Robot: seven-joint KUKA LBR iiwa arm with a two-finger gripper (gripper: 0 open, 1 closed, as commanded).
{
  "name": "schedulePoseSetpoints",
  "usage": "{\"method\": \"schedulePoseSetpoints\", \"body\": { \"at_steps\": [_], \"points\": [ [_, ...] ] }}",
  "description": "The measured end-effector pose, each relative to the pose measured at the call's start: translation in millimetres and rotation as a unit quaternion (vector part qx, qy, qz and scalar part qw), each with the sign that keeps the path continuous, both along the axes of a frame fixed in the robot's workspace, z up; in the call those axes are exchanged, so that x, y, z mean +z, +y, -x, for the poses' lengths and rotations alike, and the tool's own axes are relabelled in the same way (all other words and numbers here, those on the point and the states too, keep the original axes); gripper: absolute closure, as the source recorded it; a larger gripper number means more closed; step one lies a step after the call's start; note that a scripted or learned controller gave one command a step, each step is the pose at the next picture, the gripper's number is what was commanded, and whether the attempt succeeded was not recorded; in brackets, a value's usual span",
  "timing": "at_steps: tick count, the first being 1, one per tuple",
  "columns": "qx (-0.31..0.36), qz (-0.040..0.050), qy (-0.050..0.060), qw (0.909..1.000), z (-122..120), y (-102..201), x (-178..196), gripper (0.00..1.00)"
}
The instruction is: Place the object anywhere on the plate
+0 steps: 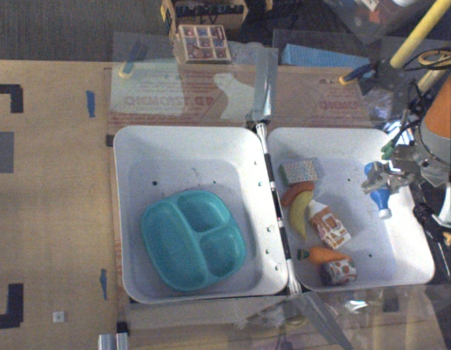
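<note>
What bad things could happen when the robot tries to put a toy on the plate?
1. The toys are crowded: the banana, carton and carrot lie close together, so the pincer might bump one while grabbing another.
2. The pincer is over the right bin, and the plate is in the left bin. A loosely held toy could drop on the way across, perhaps onto the rims between the bins.

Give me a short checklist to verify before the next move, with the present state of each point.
1. Teal plate lies flat in left bin: ok.
2. Plate compartments free of things: ok.
3. Claw is over right bin: ok.
4. Blue object sits at the claw: ok.
5. Blue object truly clamped: cannot tell.
6. Banana and carton lie apart from the claw: ok.
</note>
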State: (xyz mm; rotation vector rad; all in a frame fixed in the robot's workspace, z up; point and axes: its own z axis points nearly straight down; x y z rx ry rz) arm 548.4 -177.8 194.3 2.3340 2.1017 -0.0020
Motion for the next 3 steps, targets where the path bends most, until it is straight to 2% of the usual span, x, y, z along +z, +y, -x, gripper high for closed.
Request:
{"method": "schedulePoseSetpoints", "body": {
  "at_steps": [1,2,3],
  "points": [
    [-0.024,-0.0003,-0.001,0.9997,-22.5,61.7,-6.7,1.00],
    [-0.177,-0.0008,0.003,0.9842,-9.0,131.7,-10.8,1.00],
    [-0.174,-0.0007,0.002,0.9848,-8.5,193.8,-10.6,1.00]
  ]
}}
